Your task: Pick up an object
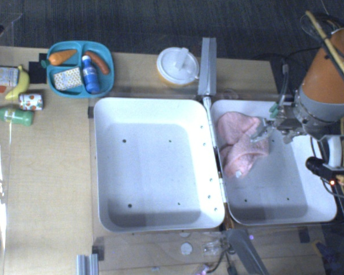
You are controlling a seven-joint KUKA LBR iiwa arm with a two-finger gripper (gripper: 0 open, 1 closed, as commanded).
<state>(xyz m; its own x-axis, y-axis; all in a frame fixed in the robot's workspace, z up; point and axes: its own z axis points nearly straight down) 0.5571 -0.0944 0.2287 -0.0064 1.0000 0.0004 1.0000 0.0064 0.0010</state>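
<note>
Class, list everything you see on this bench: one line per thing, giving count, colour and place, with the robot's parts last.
Bins: two, white, side by side mid-bench.
Cloth: one, pink, crumpled in the right bin's left part.
Divided plate: one, blue, beyond the left bin, holding toy food.
Lidded tub: one, white and yellow, beyond the bins.
Banana: one, yellow, far left.
Can: one, patterned, far left.
Bottle: one, green, far left.
Arm: one, grey and orange, right.
Gripper: one, at the cloth's right edge.

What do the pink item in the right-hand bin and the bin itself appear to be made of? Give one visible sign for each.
Pink item: probably soft cloth, matte; it lies crumpled in folds.
Right bin: likely moulded plastic, smooth white; rounded corners and even, slightly glossy walls.
</note>
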